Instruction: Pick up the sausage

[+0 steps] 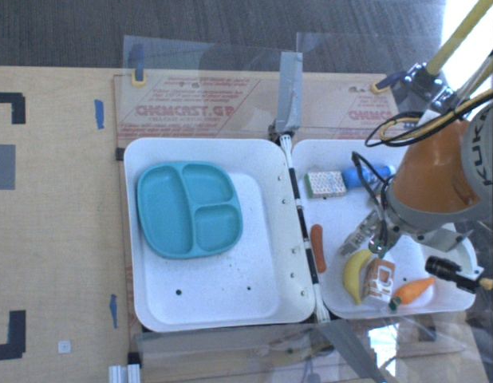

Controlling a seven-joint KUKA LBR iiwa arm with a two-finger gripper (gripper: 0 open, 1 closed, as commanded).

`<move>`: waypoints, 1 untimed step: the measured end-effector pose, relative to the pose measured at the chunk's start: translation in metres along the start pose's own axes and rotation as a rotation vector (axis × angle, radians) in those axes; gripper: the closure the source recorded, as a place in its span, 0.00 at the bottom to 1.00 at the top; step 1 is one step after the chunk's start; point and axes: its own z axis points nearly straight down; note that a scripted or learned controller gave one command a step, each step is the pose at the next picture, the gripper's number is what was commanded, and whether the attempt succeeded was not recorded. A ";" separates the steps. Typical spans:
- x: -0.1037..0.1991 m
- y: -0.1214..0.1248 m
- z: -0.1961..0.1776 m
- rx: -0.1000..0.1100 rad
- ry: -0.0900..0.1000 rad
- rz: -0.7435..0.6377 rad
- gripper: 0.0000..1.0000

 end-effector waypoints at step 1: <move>0.018 0.040 -0.086 0.009 0.007 0.034 1.00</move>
